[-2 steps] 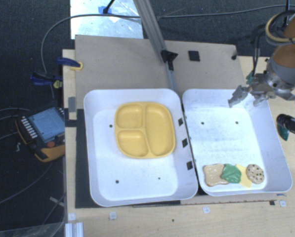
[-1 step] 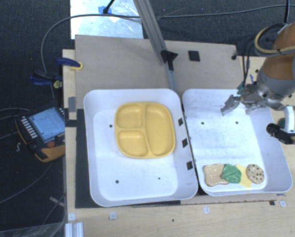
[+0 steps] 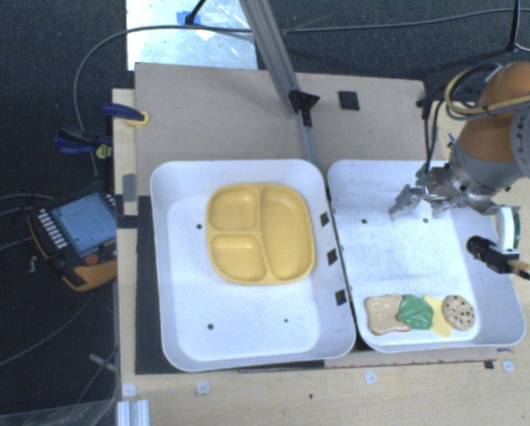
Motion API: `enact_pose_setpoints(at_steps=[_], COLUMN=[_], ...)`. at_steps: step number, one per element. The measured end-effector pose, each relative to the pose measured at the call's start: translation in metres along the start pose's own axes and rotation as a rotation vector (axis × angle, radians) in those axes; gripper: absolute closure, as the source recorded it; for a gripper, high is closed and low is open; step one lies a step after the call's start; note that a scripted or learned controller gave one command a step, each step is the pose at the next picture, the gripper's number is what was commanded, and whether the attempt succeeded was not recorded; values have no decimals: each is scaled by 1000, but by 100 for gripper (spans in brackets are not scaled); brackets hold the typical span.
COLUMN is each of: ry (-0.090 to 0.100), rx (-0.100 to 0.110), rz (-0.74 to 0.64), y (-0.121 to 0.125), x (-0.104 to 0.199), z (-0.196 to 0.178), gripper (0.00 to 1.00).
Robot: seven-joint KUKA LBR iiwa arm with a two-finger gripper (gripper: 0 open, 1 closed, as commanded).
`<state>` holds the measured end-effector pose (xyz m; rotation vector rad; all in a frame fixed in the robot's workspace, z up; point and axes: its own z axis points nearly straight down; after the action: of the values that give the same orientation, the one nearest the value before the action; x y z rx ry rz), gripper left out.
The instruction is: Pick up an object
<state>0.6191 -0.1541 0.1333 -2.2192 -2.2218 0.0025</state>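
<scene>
**Bench on dark carpet, cables all round**

A tan bench top point(image 3: 247, 114) sits on dark speckled carpet point(image 3: 43, 43). Black cables point(image 3: 96, 47) loop across the floor at left, beside blue clamps point(image 3: 78, 140) at the bench edge and a handheld control pendant point(image 3: 78, 229) with a bluish screen. At the top lies a bright, shiny sheet point(image 3: 189, 29). A grey pole point(image 3: 269, 38) slants down to the bench.

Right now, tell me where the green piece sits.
In the camera view, the green piece lies at the right bin's near edge, between the toast slice and the cookie.
</scene>
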Motion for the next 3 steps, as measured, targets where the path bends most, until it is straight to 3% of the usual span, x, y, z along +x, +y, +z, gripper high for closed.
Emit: enact_pose_setpoints(at_steps=[1, 2, 3], ry=[-1, -3, -1], rx=[-6, -12, -8], rz=[1, 0, 2], y=[2, 4, -4], x=[0, 0, -1], z=[49, 35, -25], gripper=[0, 100, 100])
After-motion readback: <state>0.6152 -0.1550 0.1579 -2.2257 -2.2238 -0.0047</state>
